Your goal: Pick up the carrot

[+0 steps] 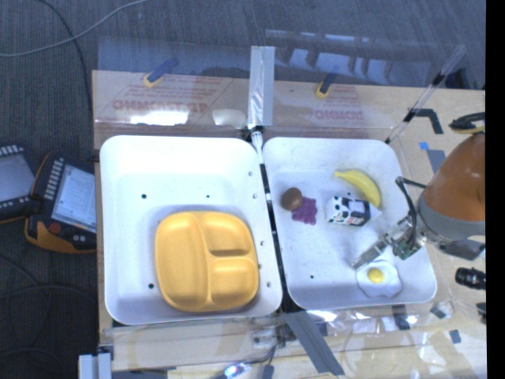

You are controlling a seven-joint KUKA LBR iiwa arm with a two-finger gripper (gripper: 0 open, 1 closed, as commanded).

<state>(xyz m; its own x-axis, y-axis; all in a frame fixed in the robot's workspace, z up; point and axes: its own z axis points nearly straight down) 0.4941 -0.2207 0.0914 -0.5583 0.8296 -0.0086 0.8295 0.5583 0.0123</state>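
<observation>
My gripper (372, 254) hangs low over the right bin (316, 152), near its front right corner, just above a fried egg toy (377, 276). The arm's orange band (465, 178) comes in from the right edge. Nothing can be seen held at the gripper's tip. Further back in the same bin lie a yellow banana (360, 185), a black-and-white cow toy (349, 210), a purple bunch of grapes (304, 210) and a brown kiwi (291, 197).
The left bin (126, 172) holds a yellow divided plate (207, 259). A ridge between the bins runs down the middle (268, 212). A handheld pendant (63, 204) lies on the floor at the left. Tape and cables sit by the bench's right edge.
</observation>
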